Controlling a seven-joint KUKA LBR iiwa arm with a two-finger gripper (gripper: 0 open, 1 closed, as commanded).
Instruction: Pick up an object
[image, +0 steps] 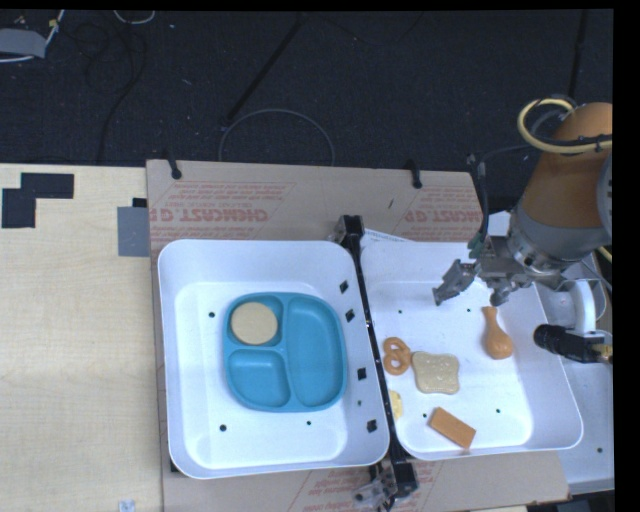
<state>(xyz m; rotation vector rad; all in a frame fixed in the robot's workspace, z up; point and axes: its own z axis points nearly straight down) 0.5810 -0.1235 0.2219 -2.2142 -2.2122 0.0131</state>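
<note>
Divided tray (290, 360) lies in the left bin (190, 280), a round cookie (253, 323) in its rear-left compartment. Right of the tray, in the right bin (420, 265): pretzel (396, 355), toast (437, 372), drumstick (496, 334), wedge (452, 428).

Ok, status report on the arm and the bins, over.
Gripper over right bin, holding nothing. Drumstick, pretzel, toast, orange block loose below. Nothing in the way.

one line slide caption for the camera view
Pincer above right bin near drumstick; blue tray in left bin.
</note>
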